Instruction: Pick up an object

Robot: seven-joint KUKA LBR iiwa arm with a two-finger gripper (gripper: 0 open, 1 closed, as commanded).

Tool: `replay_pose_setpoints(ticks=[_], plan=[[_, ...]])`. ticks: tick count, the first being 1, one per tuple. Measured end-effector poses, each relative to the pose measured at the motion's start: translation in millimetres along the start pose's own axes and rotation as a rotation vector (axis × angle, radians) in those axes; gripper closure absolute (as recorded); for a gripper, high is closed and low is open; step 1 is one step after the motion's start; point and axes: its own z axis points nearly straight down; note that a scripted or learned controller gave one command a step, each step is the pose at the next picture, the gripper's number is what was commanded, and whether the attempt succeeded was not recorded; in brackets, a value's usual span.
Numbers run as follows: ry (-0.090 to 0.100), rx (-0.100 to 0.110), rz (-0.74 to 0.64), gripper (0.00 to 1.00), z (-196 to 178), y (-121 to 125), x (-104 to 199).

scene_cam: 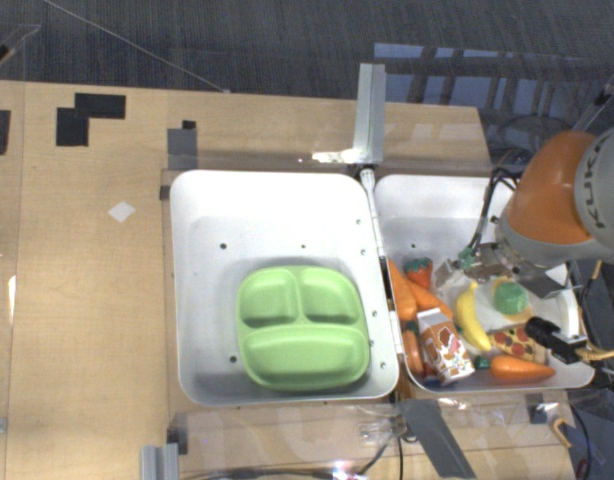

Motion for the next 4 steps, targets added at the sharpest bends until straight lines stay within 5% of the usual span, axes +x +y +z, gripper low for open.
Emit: replay_pose_setpoints(ticks=[1,2,3,4], plan=[[-0.004,-0.009,-0.103,0.00,-1,-25,-1],[0.005,-0.007,-0.106,1.00,-11,-23,3],[-0.007,-0.007,-0.184,1.00,-3,-29,11],[0.004,0.015,0.108,1.00,-92,1,61]])
